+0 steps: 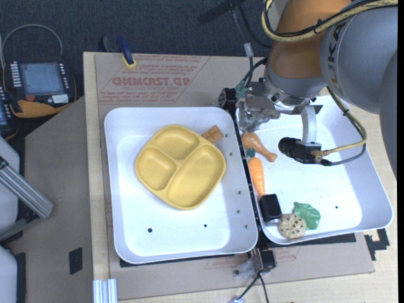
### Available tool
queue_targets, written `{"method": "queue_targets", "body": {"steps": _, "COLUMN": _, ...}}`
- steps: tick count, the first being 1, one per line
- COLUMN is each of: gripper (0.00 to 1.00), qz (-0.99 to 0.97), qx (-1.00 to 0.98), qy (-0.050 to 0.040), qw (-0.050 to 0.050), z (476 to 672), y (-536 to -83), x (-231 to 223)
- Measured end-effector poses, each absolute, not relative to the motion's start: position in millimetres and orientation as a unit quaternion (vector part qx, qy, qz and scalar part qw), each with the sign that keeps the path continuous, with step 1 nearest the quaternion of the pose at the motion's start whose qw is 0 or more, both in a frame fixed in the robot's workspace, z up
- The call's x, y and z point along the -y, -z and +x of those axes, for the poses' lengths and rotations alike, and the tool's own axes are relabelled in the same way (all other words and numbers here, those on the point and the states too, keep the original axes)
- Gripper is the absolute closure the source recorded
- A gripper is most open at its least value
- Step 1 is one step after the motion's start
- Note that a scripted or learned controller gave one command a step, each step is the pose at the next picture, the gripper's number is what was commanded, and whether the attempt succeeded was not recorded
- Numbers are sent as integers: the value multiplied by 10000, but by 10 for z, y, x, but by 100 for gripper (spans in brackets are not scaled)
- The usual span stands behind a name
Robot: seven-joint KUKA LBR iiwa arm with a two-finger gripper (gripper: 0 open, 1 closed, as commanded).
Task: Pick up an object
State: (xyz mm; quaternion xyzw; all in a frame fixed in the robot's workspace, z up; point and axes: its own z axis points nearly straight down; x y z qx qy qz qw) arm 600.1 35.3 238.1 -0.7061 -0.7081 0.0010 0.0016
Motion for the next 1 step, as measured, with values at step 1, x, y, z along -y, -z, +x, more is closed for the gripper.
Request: {"method": "queue_targets", "body": {"steps": 1, "gripper": 100, "qz": -7065, "qx": 7077, "qy": -8, "qw": 10, "z": 5915, "y": -2309, "x": -830}}
